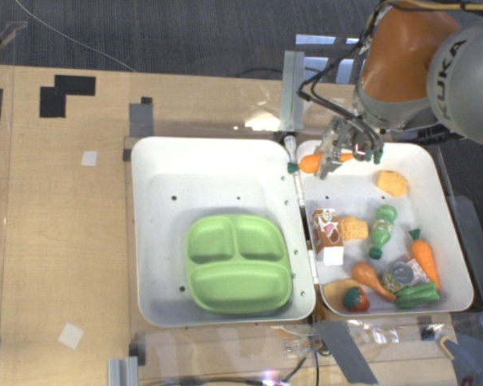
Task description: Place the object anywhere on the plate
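Note:
A green plate (237, 264) with three compartments lies in the left bin (161, 215), toward its front. My gripper (332, 161) hangs over the far left corner of the right bin (447, 215). It is shut on a small orange toy food piece (310, 164), which sticks out to the left of the fingers and overlaps the rim between the two bins. The plate sits well to the front and left of the gripper.
The right bin holds several toy foods: an orange-yellow round piece (393, 183), a green bottle (381, 227), a carrot (424, 260), a yellow piece (352, 229), a printed packet (326, 230), a tomato (354, 298) and a green pepper (417, 294).

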